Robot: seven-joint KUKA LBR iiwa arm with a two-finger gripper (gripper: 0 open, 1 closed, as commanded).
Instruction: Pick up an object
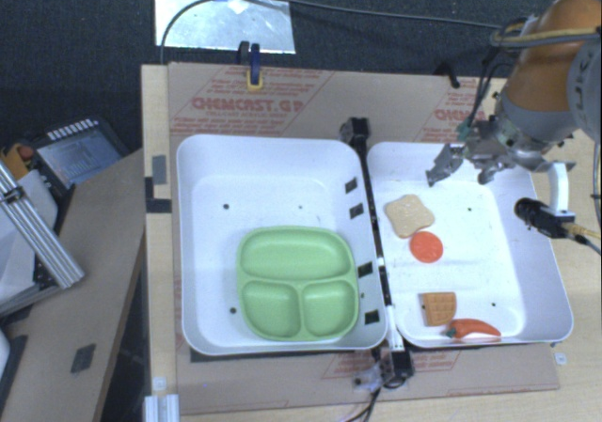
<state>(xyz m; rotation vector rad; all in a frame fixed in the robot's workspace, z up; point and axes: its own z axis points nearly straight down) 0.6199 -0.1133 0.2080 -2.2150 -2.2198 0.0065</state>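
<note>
Bench is covered w/ a cardboard sheet, and two white bins sit on it side by side. Left bin has a green divided plate at its near end, too broad for a pinch imo. Right bin has the likely picks, all in its left half: bread slice mid-bin, cracker at the near end, red disc just below the bread, and a carrot right by the cracker against the near wall.

My arm comes in from the right. Claw is spread wide w/ nothing in it, hanging over the far part of the right bin, up-right of the bread. I can't judge its height above the floor from this angle.

Risks as I see them:
- All four pieces look flat and thin, so the tips could slide over them or jam on the bin floor.
- Bread and disc are nearly touching, so a close there could catch both or shove one away.
- Carrot and cracker hug the near wall, so a finger may hit the rim.
- Straight down from here lands on bare floor = empty close.

Writing: red "CHEMCAST GP" on the cardboard behind the left bin. Same print repeats behind the right bin and at the near edge, only partly legible. No labels readable on the pieces or bins.
</note>
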